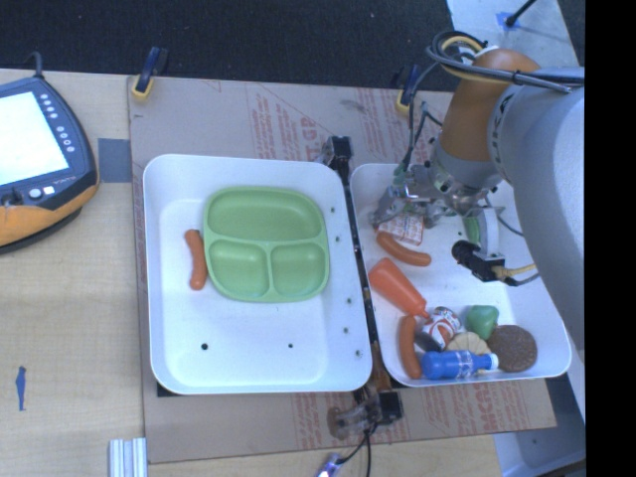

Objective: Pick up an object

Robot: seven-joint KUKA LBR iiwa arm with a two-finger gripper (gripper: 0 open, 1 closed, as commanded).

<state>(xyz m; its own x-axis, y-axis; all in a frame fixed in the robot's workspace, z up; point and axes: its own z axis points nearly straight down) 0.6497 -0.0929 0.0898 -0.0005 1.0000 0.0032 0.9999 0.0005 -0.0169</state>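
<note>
Grey arm with orange band reaches into right bin from right. Gripper low at bin's far-left corner, over small red-white packet; finger state cannot tell, view cluttered there. Just below gripper: sausage, then carrot. Further below, near bin's front edge: blue bottle, brown round cookie, green piece. Left of gripper, in left bin: green divided plate, second sausage beside plate.

Slanted overhead view of both bins
</note>
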